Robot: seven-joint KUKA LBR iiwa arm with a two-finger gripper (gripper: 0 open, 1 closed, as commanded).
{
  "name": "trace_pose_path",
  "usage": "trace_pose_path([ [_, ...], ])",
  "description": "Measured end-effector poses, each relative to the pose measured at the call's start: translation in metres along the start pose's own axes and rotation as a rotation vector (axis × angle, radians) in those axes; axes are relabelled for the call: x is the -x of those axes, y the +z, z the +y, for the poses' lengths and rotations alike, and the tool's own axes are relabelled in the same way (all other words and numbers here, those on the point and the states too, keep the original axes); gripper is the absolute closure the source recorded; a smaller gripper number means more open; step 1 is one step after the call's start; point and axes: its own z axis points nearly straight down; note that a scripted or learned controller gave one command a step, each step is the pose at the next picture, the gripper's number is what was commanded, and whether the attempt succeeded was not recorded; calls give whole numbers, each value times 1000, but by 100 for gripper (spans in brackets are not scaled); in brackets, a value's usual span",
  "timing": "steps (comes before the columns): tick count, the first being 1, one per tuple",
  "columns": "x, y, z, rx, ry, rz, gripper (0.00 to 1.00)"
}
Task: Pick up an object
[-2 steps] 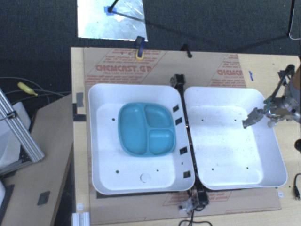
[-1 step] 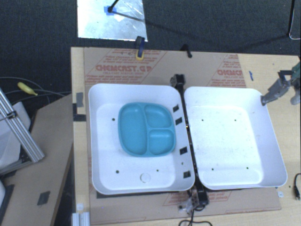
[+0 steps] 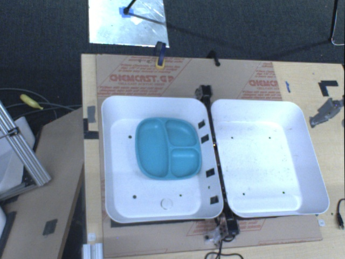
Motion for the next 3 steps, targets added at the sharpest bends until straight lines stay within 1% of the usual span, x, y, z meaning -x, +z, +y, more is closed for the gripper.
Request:
trace_pose_path([
  [1, 44, 48, 3, -2, 0, 0, 0],
  [2, -17, 160, 17, -9, -12, 7, 0],
  [3, -12, 142, 18, 4, -9, 1, 100],
])
